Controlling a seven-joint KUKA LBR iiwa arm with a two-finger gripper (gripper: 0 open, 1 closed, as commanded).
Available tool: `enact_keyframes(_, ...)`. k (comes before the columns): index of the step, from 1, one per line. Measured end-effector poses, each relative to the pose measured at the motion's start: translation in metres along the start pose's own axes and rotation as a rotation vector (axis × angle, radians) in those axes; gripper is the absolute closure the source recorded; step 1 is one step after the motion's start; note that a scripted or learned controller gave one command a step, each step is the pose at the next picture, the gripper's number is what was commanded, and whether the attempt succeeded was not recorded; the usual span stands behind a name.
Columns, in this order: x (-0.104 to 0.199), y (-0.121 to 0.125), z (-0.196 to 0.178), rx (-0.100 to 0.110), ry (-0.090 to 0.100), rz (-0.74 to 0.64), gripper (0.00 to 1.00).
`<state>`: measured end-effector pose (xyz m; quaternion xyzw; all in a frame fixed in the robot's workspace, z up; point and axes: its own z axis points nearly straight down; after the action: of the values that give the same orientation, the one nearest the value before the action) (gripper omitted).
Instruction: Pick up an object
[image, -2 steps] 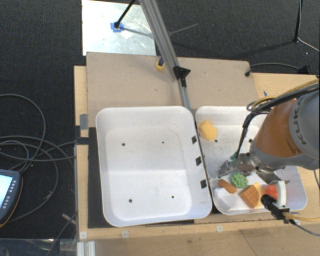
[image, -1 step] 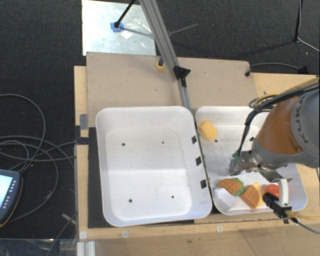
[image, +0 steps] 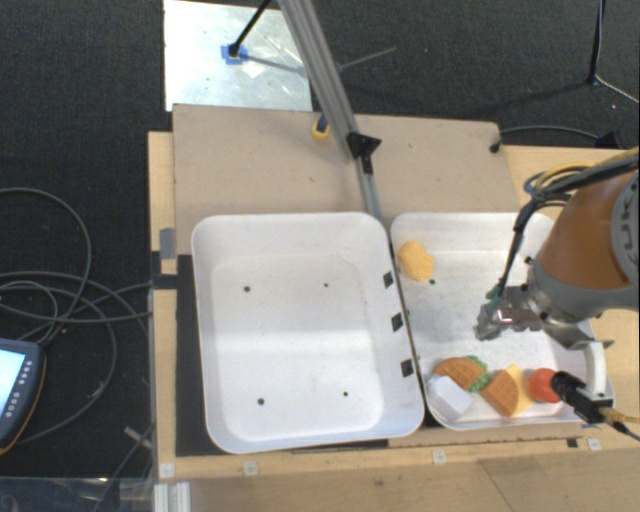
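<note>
gripper low over the right bin, nothing seen held

two shallow white bins are set side by side on the tabletop (image: 260, 160); the left bin (image: 290, 320) and the right bin (image: 470, 225) are touching along their shared edge, where three small black clips (image: 396, 321) are seen; the arm (image: 590, 250) is reached in from the right, and its gripper (image: 497, 318) is placed over the bare middle of the right bin, towards that bin's right side; whether the gripper is apart or together cannot be told, and no object is seen in it.

the objects to be picked are all found in the right bin; a yellow lump (image: 416, 260) is lying alone near the bin's upper left corner, well apart from the gripper; the others are gathered along the near edge, below the gripper: a brown-orange piece (image: 461, 372) with a green bit (image: 484, 379) just beside it, a white block (image: 450, 398) in the lower left corner, an orange wedge (image: 504, 391) to the right of these, and a red ball (image: 543, 384) just beside the wedge; a grey pole (image: 325, 70) is slanted across the back of the tabletop.
</note>
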<state>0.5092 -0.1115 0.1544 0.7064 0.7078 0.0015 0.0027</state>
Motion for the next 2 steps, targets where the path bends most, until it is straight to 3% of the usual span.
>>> enact_keyframes(1,0.0015,0.0023,-0.0643,-0.003,0.000,-0.004,1.00)
enact_keyframes(2,0.0013,0.0036,-0.0740,0.002,0.001,-0.003,1.00)
